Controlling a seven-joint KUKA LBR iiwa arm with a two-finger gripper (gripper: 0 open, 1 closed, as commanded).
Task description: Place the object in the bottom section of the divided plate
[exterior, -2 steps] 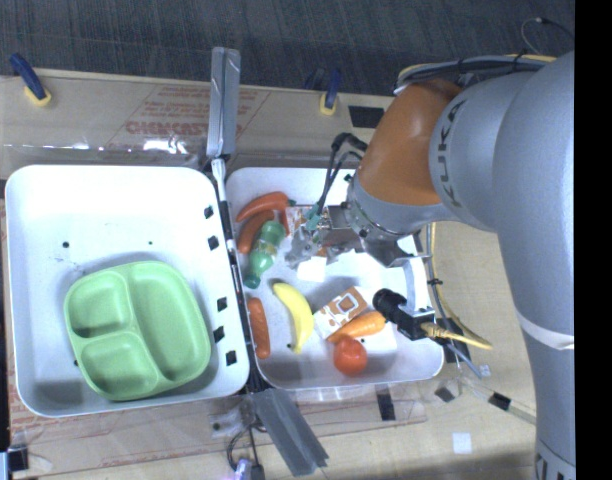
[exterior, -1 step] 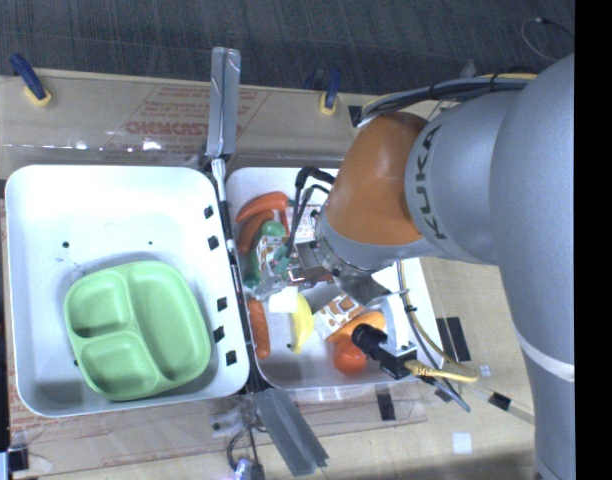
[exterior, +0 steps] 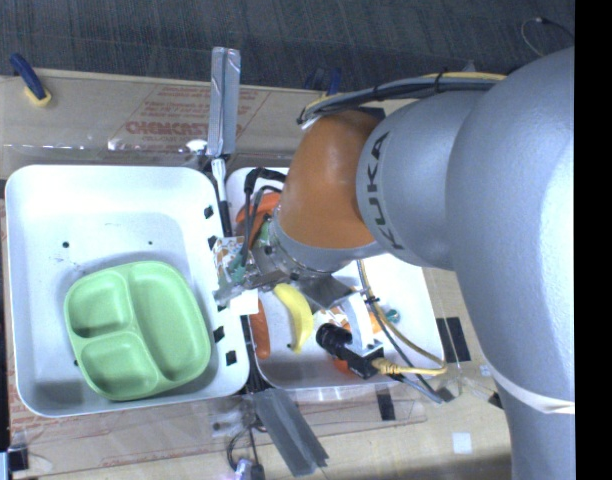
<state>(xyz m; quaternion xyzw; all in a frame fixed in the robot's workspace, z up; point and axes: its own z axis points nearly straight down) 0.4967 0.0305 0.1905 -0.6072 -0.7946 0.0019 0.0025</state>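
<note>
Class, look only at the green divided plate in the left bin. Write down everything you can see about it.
The green divided plate is pale green, looks like smooth plastic, and has a rounded-square outline. Raised ridges split it into three sections: two smaller ones on the left and one larger on the right. It lies flat, turned at a slight angle, on the floor of the left white bin, toward its near edge. Nothing rests in its sections.

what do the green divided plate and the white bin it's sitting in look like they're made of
Green divided plate: probably moulded plastic, matte to satin; the colour is even, the section ridges are rounded, and there is only soft sheen.
White bin: likely plastic too, smooth and slightly glossy; it has rounded corners and a thin rolled rim, with faint dark specks on its floor. Painted metal can't be ruled out.
</note>
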